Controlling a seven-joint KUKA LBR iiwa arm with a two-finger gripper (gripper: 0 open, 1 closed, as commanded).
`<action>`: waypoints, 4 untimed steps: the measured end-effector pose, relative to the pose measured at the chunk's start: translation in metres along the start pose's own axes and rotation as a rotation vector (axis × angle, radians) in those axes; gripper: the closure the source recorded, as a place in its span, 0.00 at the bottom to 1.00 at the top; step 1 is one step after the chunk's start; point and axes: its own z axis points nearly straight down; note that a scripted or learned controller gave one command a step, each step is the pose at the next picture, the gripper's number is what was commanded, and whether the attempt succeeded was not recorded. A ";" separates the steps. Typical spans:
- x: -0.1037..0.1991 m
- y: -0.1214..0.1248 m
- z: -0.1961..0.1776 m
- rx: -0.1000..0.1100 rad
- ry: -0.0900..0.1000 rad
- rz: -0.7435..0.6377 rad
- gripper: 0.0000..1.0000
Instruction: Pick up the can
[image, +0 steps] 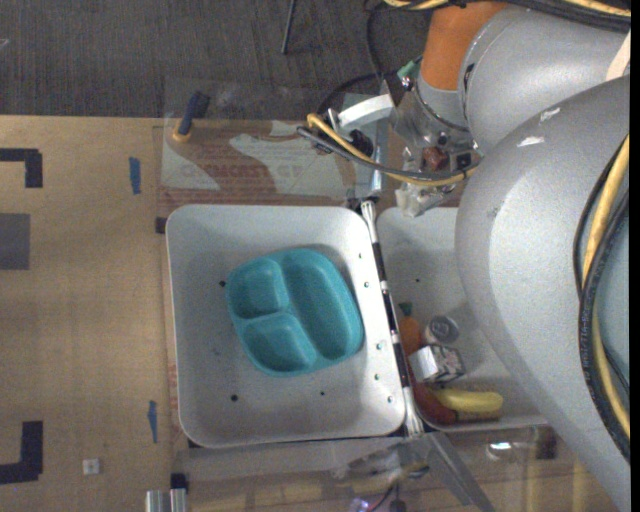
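Looming over the right bin (420, 235) in the camera view, the grey arm (540, 250) leaves the can (441, 328) untouched beside a banana (470, 402), its pincer's state impossible to tell, the pickup not yet done

Tan wood desk (80, 330) under me, black tape marks (22, 167) and blue tape bits (134, 175) on it. Dark grey carpet floor (150, 45) beyond its far edge.
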 end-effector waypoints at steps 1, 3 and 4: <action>0.025 -0.076 0.002 0.000 0.004 -0.046 1.00; 0.041 -0.142 -0.028 -0.004 0.003 0.065 1.00; 0.039 -0.165 -0.089 -0.003 0.005 0.077 1.00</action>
